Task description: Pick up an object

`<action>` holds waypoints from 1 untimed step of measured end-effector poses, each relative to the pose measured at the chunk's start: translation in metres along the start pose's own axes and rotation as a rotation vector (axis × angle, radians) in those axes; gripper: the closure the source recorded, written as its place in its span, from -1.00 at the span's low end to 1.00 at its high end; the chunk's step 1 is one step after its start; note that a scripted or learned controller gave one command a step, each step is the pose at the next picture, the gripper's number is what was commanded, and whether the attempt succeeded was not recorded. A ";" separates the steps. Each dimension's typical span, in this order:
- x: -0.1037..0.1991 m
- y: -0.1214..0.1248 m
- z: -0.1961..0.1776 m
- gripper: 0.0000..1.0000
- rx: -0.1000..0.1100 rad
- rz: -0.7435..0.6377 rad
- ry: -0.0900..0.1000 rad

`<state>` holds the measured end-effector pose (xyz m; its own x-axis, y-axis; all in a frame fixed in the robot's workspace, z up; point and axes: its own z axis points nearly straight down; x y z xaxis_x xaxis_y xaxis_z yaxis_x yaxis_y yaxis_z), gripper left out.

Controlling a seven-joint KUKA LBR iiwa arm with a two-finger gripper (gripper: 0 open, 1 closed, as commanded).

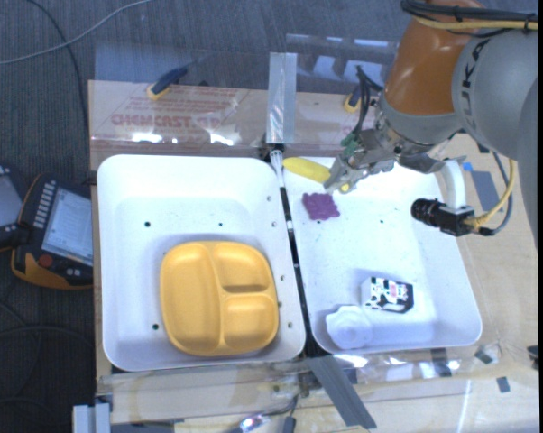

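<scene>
We log a yellow divided tray (220, 297) resting in the left bin (118, 242). In the right bin (452, 278): yellow banana-like item (304, 169) at the far left corner, purple object (321, 206) just beside it, white cup (347, 327) and black-white packet (389, 294) near the front. The gripper (344, 177) hangs above the banana's right end; we cannot tell its finger state.
</scene>
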<state>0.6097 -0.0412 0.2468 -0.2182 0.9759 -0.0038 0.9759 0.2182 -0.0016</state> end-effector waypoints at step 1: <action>-0.002 -0.029 -0.027 1.00 0.001 0.185 0.003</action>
